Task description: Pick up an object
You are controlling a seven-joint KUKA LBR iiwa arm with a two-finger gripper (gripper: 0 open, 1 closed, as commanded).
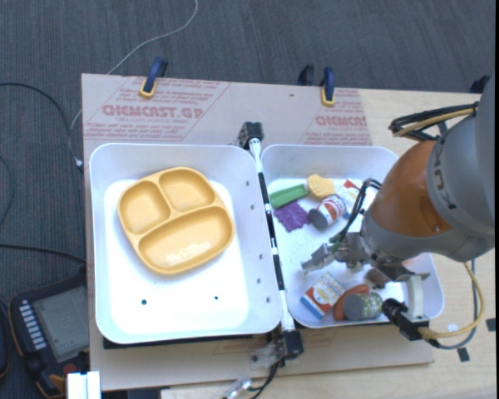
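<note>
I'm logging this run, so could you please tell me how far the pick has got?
Done: the arm is down inside the right bin, the gripper low among the objects. In hand: nothing visibly between its fingers. Left: grasping and lifting one; the green piece and purple piece lie apart from it.

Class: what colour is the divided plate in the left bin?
The divided plate is yellow-orange, seen plainly in the camera view.

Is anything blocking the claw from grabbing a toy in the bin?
Nothing visible does. The claw hangs over bare floor in the right bin. The purple piece and green piece lie just beyond it, and the red and white packet just beside it, all uncovered.
</note>
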